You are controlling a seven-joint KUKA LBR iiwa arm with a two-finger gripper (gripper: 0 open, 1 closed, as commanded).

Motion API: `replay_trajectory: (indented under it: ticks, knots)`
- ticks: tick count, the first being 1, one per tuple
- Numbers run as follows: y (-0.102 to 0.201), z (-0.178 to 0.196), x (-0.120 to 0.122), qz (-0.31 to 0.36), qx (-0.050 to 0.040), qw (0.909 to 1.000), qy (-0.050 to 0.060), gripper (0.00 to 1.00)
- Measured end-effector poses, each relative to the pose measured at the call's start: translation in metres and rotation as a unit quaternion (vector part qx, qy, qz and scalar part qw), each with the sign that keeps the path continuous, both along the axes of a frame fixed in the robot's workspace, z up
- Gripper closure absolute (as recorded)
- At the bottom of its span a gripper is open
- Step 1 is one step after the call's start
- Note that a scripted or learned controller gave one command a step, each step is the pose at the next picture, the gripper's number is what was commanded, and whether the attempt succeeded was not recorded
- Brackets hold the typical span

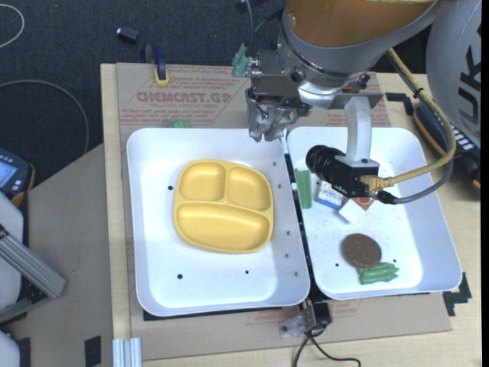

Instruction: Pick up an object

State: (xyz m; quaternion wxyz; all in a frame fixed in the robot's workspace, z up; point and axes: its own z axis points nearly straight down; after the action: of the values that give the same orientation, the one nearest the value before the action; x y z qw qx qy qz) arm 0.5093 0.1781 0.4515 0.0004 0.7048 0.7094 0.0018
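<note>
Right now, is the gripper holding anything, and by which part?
Nothing held. The two-finger gripper hangs above the bins' far edge with nothing between its fingers; the yellow divided plastic plate lies untouched.

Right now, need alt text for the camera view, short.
A grey-and-orange robot arm hangs its gripper over the back edge where two shallow white bins meet. The left bin holds a yellow divided plate; the right bin holds a brown disc, a green toy, a green stick and a small blue-and-white box.

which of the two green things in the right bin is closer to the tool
The green stick lying upright along the right bin's left wall, just below the tool. The other green piece lies at the bin's front edge beside the brown disc, much farther away.
</note>
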Motion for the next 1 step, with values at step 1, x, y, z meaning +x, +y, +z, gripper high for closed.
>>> replay_trajectory:
  ticks: [1]
  knots:
    - [-0.0313, 0.0069, -0.0314, -0.004, -0.0010, 1.0000, 0.003, 1.00]
